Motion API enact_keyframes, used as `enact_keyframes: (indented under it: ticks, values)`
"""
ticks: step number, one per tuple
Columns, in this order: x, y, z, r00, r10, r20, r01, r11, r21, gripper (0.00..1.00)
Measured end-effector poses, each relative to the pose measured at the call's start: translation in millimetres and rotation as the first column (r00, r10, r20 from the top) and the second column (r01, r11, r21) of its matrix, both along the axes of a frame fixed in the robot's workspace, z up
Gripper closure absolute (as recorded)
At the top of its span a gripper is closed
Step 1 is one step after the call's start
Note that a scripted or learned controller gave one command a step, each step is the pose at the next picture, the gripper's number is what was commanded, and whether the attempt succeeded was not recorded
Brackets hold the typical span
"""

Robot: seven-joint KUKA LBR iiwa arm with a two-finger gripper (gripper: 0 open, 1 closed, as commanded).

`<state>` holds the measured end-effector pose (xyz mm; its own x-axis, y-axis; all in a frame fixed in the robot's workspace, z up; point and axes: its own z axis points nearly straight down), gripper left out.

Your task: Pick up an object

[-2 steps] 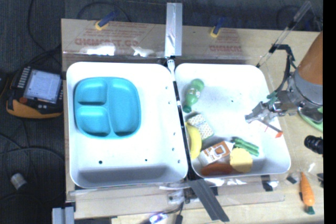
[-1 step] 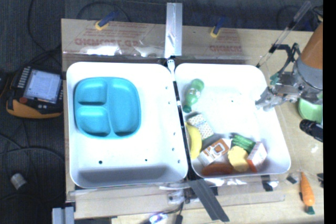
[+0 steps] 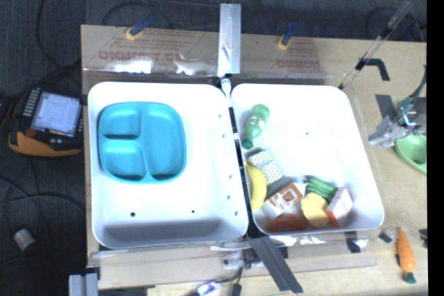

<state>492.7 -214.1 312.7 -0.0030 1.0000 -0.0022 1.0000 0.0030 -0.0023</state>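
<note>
The right bin [image 3: 347, 121] holds a pile of small objects along its left and near sides. A green bottle [image 3: 255, 123] lies near its far left wall. A yellow banana [image 3: 256, 186] lies against the left wall, with a checkered packet [image 3: 268, 166] just beyond it. At the near side sit an orange-and-white carton [image 3: 285, 200], a yellow block [image 3: 314, 209], a green item [image 3: 321, 186] and a small red-and-white carton [image 3: 340, 203]. The far right part of this bin's floor is bare white.
The left bin [image 3: 111, 218] holds a blue divided plate [image 3: 142, 141]. On the bench to the right lie a green object [image 3: 416, 149] with a metal clamp [image 3: 395, 127], and an orange carrot-like item [image 3: 406, 256]. A handheld device [image 3: 50, 120] sits off the bench at left.
</note>
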Motion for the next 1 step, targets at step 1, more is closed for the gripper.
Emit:
enact_keyframes:
  ticks: [1]
  values:
    - [-8.4, -8.3, -37.8, 0.982, -0.191, -0.002, 0.191, 0.982, 0.002, 1.00]
